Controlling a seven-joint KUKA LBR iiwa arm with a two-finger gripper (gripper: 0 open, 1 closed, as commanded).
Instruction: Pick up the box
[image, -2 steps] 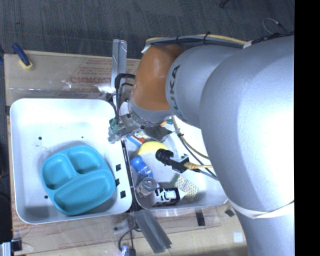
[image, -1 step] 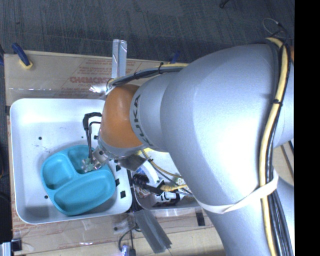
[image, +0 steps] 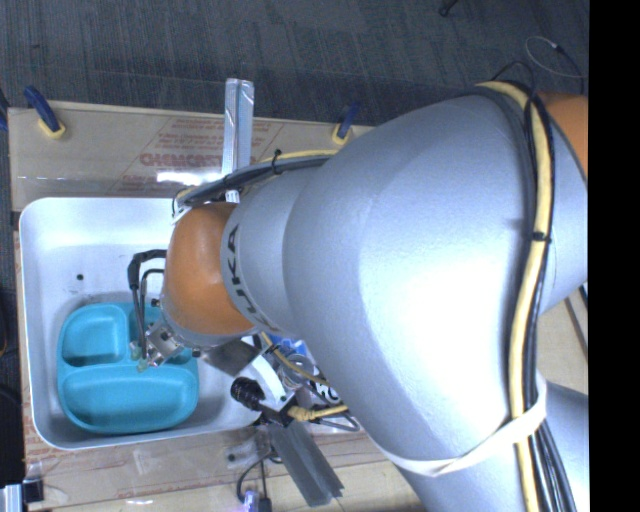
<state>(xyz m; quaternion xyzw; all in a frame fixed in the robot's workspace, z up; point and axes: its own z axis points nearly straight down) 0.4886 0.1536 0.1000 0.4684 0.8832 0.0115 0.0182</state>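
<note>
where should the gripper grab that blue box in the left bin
Judging by its shape, the ridge between the two compartments of the blue box looks best, taken from straight above: it lies flat in the white bin, open side up, and its outer corners are rounded. The gripper sits right over that ridge.

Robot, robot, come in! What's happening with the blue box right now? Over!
Gripper down in left bin, at blue box. Grip unconfirmed. Arm covers the other bin.
</note>
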